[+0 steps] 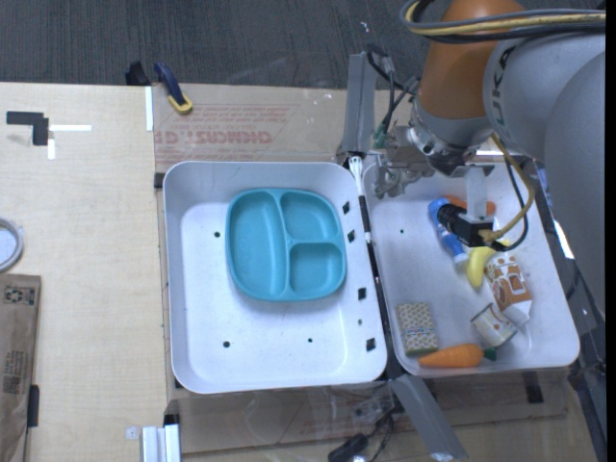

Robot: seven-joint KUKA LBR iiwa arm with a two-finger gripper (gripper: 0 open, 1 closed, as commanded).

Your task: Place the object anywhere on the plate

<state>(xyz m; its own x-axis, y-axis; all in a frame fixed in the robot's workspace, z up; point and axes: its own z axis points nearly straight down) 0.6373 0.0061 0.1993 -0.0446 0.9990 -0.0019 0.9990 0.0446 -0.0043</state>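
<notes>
The divided plate [286, 244] is turquoise, sitting in a white bin [192, 335]. In the other white bin [549, 345] there's an orange carrot [450, 357], a yellow banana [476, 269], a blue bottle [449, 229], and a speckled tan sponge [417, 327]. The tabletop [77, 219] is pale wood.

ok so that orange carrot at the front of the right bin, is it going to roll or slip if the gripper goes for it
Probably. The carrot looks smooth and tapered, so it may roll in an arc and slide from a pinch near its thin end. It lies close to the bin's front wall, beside a speckled block, which could crowd the gripper.
</notes>
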